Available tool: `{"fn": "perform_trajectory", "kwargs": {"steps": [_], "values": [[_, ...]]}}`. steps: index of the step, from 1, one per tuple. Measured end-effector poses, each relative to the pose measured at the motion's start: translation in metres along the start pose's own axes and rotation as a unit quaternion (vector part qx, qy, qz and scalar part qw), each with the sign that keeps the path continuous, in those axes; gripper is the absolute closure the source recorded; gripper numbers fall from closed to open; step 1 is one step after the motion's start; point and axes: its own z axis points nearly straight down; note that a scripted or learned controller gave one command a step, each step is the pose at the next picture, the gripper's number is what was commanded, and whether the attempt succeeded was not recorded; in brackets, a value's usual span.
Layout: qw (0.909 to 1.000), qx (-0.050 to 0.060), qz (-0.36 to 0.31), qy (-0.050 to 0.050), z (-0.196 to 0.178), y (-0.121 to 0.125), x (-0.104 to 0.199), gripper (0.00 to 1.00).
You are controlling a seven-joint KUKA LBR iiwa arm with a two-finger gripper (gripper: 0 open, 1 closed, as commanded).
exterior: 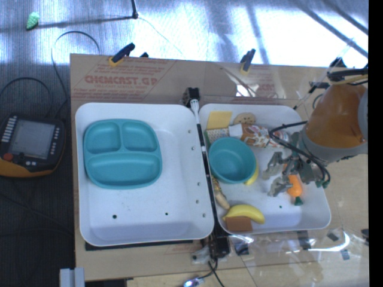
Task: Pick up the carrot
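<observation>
My tool (276, 175) is down inside the right bin (311, 219), one of two white bins side by side on the table (119, 79). Its two metal fingers (274, 162) are spread apart, with nothing held between them. The one carrot (294, 186), small and orange, lies on the bin floor just to the right of my fingers, close to the lower one; I cannot tell whether it touches the finger.

Counting what shares this bin: one teal bowl (231, 159) at the left side, one banana (245, 211) near the front edge, one brown block (239, 224) just below the banana, one yellow square (219, 120) at the back left corner, one round cookie-like piece (245, 119) beside it, and one red and white packet (255, 136) behind the bowl. A yellowish piece shows at the bowl's lower right rim, too hidden to name.

The left bin (119, 220) holds one teal tray (122, 153) with three compartments. On the floor left of the table lies one handheld controller (29, 145) with a screen. Two clamps (121, 54) grip the table's back edge.
</observation>
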Motion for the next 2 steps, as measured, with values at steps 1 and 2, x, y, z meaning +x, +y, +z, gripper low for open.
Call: {"fn": "perform_trajectory", "kwargs": {"steps": [1,2], "values": [[1.0,0.001,0.0,-0.001,-0.009,0.0,-0.001,1.0],[1.0,-0.002,-0.005,-0.006,-0.11,0.05,-0.039,1.0]]}}
